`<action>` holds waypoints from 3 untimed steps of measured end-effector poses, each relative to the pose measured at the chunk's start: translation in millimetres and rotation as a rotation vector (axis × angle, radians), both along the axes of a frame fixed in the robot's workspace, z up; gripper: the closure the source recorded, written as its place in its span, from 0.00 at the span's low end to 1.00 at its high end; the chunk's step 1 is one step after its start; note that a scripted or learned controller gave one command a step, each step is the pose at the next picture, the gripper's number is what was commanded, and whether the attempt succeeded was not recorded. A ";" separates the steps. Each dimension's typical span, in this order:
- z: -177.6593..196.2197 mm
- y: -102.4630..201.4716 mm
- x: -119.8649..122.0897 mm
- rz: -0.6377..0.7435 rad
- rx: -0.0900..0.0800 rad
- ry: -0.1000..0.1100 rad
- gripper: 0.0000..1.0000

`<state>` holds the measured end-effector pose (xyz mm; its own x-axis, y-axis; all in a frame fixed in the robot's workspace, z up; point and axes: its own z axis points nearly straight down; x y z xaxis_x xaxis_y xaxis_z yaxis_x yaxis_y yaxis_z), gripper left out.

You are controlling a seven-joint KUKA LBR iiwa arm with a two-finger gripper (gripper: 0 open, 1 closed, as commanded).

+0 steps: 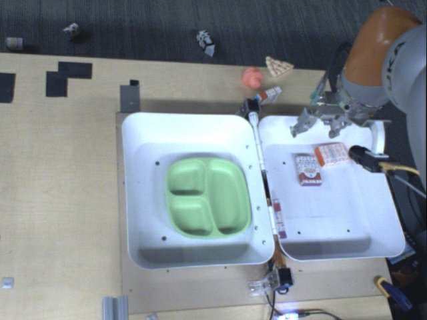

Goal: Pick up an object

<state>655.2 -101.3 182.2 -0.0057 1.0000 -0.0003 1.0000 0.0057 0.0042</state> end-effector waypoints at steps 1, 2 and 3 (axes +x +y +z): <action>-90.5 10.1 -37.4 -0.003 -0.003 -0.008 0.00; -77.2 9.2 -34.4 -0.003 -0.006 -0.020 1.00; -77.9 9.3 -35.0 -0.003 -0.005 -0.018 0.00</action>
